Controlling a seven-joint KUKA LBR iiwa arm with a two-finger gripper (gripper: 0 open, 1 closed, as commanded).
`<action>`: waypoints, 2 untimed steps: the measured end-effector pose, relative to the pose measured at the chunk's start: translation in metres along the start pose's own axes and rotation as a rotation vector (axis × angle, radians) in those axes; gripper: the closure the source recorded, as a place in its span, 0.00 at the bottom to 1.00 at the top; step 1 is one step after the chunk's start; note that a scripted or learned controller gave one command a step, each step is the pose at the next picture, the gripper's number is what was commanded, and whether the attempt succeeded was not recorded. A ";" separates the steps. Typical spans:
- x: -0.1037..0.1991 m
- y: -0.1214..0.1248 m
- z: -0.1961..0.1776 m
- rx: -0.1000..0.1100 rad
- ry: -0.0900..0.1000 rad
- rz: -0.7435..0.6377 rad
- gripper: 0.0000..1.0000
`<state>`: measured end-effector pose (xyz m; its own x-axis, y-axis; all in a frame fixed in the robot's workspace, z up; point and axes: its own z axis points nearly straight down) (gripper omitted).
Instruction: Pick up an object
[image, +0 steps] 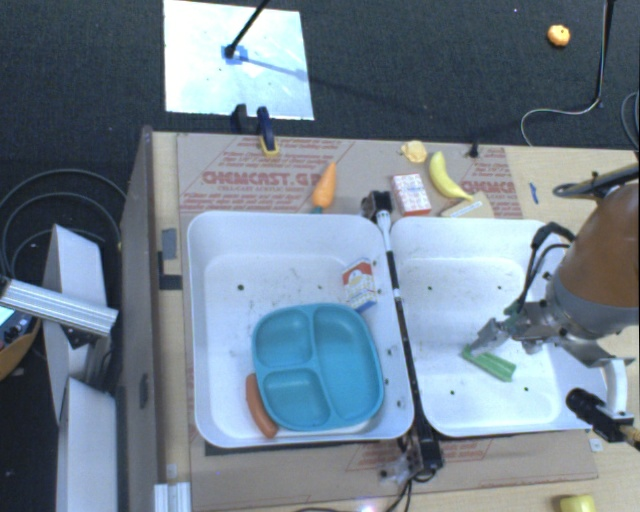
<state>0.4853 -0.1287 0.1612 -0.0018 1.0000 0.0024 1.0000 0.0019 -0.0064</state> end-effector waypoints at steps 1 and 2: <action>-0.006 0.023 0.077 -0.004 -0.002 0.000 0.00; -0.054 0.081 0.044 -0.016 -0.008 -0.001 0.00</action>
<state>0.5663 -0.1828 0.1163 -0.0029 1.0000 -0.0053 0.9999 0.0030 0.0101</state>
